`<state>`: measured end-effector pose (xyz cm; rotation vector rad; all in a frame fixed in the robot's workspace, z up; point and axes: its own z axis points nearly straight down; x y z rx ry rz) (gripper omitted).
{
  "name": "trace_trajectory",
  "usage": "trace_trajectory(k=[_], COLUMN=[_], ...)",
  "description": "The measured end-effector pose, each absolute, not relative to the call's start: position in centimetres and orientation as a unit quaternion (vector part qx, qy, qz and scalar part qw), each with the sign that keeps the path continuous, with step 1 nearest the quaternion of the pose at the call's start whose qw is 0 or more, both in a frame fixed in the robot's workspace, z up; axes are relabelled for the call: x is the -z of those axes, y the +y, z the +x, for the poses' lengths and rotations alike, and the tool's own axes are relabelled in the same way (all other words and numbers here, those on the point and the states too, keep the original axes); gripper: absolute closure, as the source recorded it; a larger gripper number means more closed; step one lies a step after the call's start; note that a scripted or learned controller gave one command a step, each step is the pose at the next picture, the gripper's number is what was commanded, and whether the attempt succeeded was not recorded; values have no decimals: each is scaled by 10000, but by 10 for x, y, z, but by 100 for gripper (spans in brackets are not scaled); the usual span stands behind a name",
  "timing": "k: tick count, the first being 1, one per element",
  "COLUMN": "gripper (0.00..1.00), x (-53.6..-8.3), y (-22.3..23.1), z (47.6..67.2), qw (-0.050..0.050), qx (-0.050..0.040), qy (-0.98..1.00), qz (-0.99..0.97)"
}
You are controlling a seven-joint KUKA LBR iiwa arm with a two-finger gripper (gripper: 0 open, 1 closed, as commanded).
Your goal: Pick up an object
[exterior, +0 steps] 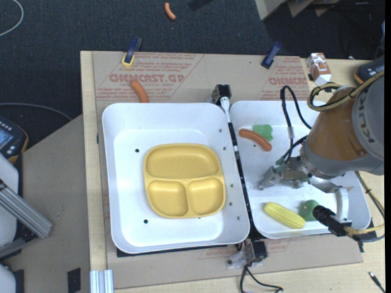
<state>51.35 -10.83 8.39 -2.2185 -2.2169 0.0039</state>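
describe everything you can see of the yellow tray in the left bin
The yellow tray is a glossy, plastic-looking dish with rounded corners, lying flat and right side up. Raised ridges split it into three compartments: one wide one along the far side and two smaller ones side by side along the near side. It rests on the floor of the left bin, about at its middle, apart from the walls. Nothing lies in it, and nothing but the bin floor touches it.

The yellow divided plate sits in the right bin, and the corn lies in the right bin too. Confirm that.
Not quite. The camera view shows the yellow divided plate in the left bin, not the right one. The corn does lie in the right bin, as you said.
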Motion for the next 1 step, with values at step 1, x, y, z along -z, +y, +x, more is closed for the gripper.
trace_trajectory(k=[1], gripper=[100], x=[-97], y=[-109], z=[515], qw=[-2], qx=[4], qy=[-7062], qz=[-7080])
